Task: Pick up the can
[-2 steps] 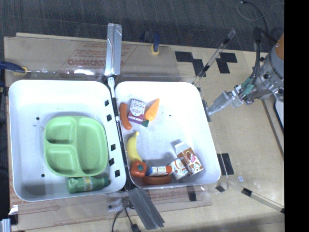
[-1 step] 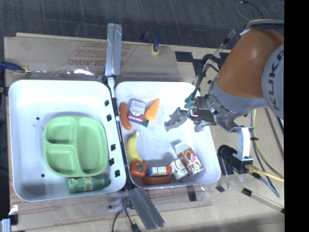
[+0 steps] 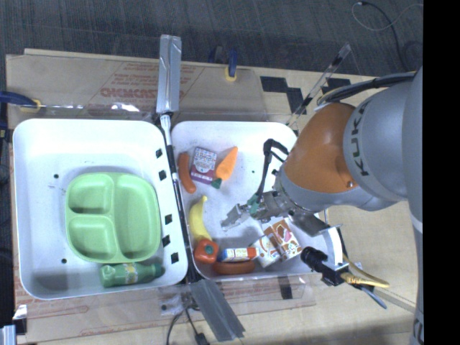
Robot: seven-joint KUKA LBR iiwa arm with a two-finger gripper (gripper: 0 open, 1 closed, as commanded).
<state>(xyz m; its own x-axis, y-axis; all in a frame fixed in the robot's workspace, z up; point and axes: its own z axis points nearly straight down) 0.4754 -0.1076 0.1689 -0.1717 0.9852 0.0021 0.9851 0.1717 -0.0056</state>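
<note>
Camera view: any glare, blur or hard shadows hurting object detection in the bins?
Camera view: soft overall, labels unreadable; the can is a small blur; lighting even, the white bins bright without blown glare; faint shadow under the green tray; the pincer smeared, detail lost.

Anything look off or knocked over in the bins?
Nothing spilled or damaged. The green bottle lies on its side at the near edge of the left bin, beside the green divided plate. In the right bin, the items are loosely heaped, with the can lying between the hot dog and carrot.
</note>
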